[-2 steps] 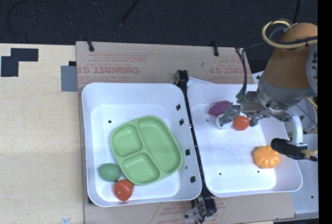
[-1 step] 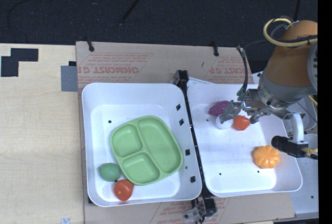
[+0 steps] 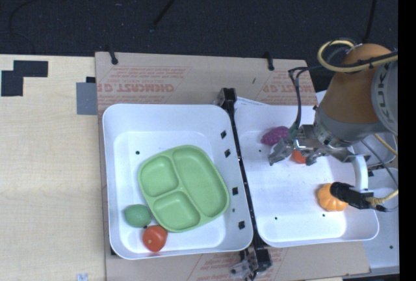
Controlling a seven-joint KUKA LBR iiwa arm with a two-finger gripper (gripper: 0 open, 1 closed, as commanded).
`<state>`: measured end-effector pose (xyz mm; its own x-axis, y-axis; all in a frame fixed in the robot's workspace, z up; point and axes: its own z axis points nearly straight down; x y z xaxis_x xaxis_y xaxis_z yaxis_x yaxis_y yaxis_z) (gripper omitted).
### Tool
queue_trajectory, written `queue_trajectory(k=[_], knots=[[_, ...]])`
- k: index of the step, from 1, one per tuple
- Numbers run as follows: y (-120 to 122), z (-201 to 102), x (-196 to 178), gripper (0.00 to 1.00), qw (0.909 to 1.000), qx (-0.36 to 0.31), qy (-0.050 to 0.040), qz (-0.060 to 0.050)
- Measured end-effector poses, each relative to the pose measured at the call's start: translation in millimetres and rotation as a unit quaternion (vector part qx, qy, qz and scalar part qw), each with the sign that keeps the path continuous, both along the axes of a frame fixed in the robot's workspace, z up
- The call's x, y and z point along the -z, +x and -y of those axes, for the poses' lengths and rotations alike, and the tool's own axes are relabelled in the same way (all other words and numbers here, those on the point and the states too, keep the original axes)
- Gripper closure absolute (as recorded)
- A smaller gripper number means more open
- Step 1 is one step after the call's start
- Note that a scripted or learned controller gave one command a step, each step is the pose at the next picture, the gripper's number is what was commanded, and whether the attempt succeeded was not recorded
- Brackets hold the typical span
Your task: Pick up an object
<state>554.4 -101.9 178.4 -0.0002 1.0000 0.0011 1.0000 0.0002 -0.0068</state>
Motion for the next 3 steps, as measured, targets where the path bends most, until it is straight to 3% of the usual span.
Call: queue_trajectory(k=[2,3], knots=[[-8.2,4.8,93.1,0.00,1.0000,0.000,-0.0002,0.001],[-7.3,6.2,79.9,1.00,1.0000,0.003,-0.0001,0.002]])
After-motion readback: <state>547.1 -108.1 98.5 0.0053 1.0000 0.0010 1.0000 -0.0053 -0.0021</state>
